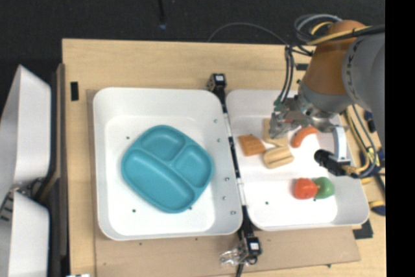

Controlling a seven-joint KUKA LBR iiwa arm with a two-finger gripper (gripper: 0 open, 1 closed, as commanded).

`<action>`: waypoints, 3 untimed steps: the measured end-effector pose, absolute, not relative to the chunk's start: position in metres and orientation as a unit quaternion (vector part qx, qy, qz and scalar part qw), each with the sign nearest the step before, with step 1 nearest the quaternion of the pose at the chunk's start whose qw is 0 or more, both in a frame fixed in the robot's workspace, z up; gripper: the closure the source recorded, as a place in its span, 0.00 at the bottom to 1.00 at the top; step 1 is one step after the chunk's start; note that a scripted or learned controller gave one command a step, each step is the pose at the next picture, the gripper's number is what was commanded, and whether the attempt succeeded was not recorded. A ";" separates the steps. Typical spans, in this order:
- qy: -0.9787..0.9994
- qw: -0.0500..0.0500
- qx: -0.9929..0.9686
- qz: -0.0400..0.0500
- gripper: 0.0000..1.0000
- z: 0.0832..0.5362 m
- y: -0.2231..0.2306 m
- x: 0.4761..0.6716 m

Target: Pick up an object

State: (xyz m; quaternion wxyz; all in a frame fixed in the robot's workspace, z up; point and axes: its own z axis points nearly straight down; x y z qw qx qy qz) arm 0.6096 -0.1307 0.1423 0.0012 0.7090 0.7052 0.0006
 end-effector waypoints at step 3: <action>0.709 0.000 0.705 0.001 1.00 0.250 -0.091 0.591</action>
